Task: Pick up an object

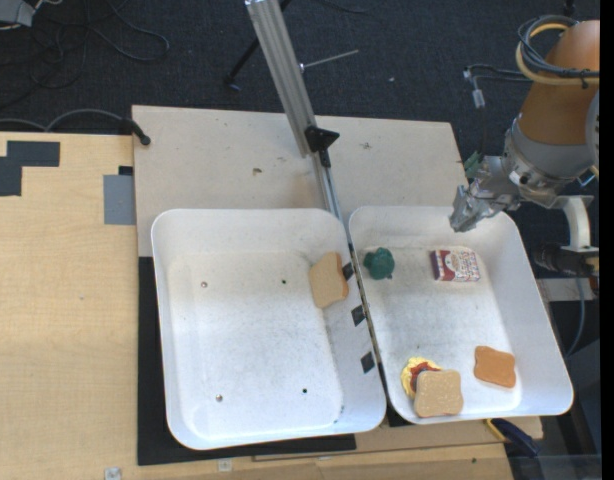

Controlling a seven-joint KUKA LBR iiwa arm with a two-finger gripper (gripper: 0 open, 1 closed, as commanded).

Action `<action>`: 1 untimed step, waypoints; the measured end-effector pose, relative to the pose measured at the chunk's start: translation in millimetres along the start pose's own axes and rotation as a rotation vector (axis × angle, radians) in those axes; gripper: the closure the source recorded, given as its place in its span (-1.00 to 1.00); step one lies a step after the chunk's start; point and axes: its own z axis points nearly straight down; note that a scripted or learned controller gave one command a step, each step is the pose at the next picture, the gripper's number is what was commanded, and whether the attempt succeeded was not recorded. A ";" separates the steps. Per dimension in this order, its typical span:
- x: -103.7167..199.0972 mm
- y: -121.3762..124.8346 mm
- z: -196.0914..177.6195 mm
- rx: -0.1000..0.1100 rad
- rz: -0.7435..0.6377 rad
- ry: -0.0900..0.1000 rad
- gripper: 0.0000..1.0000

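My gripper (467, 215) hangs over the far edge of the right bin (542, 313), just above and to the right of a small red-and-white packet (455, 265). Nothing shows between its fingers. A green round object (379, 262) lies near the bin's left wall. An orange slab (495, 366) rests at the near right, and a tan bread slice (438, 393) lies over a yellow-and-red item (418, 371) at the near edge. In the left bin (187, 268), another tan slice (328, 280) leans against the right wall.
A slanted aluminium post (287, 78) rises from behind the bins' shared wall. Black clips (359, 315) sit along that divider. The beige board (387, 158) stretches behind the bins and a wooden table (57, 298) lies at the left.
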 end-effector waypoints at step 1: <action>49.0 -21.3 -8.6 0.001 0.001 0.001 1.00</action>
